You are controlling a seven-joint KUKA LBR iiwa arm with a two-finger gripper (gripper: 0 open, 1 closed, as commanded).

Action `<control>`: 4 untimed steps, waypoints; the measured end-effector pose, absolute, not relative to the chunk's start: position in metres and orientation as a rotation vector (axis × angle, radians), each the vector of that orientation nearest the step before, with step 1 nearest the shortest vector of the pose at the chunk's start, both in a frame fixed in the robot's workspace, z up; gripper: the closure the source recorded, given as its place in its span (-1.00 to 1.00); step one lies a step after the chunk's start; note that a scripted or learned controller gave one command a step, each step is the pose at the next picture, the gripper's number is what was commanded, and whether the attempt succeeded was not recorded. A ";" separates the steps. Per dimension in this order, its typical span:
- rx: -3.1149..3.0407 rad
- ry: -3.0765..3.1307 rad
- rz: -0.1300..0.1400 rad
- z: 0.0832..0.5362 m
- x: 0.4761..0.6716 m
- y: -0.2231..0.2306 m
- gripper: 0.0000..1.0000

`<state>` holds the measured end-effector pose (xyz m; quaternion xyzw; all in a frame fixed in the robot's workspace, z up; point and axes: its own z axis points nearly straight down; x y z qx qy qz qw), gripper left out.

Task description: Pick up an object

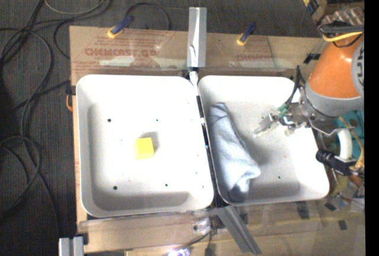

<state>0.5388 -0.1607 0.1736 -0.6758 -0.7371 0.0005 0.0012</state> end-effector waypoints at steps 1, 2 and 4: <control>-2.082 -2.355 -0.003 0.094 0.524 -0.189 -1.00; -2.082 -2.357 -0.007 0.104 0.526 -0.189 1.00; -2.077 -2.362 0.004 0.266 0.658 -0.170 1.00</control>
